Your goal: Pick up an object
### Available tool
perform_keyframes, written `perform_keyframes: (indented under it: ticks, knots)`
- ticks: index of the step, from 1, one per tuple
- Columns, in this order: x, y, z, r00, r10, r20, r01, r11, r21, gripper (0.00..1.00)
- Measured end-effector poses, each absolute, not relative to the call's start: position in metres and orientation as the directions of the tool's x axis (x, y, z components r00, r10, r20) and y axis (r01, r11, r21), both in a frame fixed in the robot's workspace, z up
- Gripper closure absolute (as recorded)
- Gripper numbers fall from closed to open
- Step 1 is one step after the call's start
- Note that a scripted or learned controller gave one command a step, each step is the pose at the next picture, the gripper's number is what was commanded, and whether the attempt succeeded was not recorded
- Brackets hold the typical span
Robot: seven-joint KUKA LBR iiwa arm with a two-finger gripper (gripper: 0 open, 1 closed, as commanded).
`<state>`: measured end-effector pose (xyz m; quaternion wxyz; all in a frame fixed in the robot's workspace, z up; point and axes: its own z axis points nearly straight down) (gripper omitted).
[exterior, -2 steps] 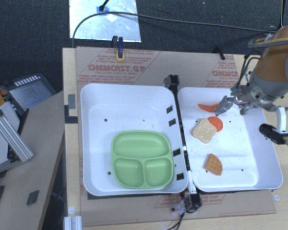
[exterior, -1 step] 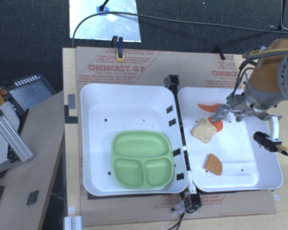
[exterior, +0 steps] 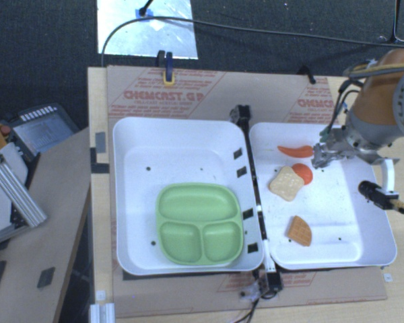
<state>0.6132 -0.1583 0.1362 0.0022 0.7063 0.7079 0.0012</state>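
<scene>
Seen from above, a bench carries two shallow white bins side by side. The left bin (exterior: 131, 147) holds a green divided tray (exterior: 199, 222), which lies flat toward the near edge with its three compartments facing up. A black strip (exterior: 250, 187) runs between the two bins.

In the right bin (exterior: 343, 237), four food-shaped items lie in the left half. An orange waffle-like piece (exterior: 299, 230) sits alone near the front. Farther back, a pale bread-like slice (exterior: 285, 183) rests tilted, touching a round red piece (exterior: 303, 173) at its upper right corner. Beyond them, a long orange carrot-like piece (exterior: 295, 151) lies across the bin, its right end just beside the gripper (exterior: 321, 157).

The grey arm (exterior: 384, 106) reaches in from the right, its gripper low over the bin's back area, near the carrot-like piece and the red piece. Whether its fingers are spread or pressed together cannot be told, and nothing is seen between them.
</scene>
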Motion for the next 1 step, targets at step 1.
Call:
perform_keyframes:
  ticks: [1]
  knots:
    - [0.6174, -0.1625, 0.2008, -0.003, 1.000, -0.002, 1.000, 0.003, 0.009, 1.00]
